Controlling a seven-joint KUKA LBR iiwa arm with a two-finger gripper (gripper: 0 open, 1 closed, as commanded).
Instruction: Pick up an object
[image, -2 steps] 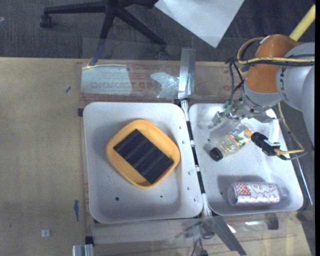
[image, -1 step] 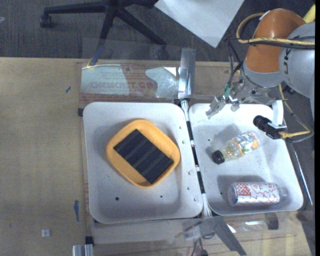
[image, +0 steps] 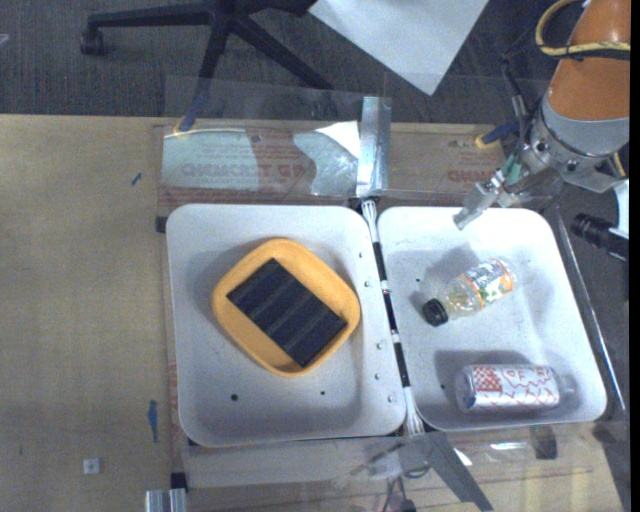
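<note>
The gripper hung over the far edge of the right bin, nothing visible between its tips; whether it was open or closed could not be told. The arm entered from the far right corner. In that bin a small clear bottle with a black cap lay tilted near the centre, and a red-and-white can lay on its side along the near edge. The left bin held a yellow tray with a dark ribbed insert, centrally placed.
</note>
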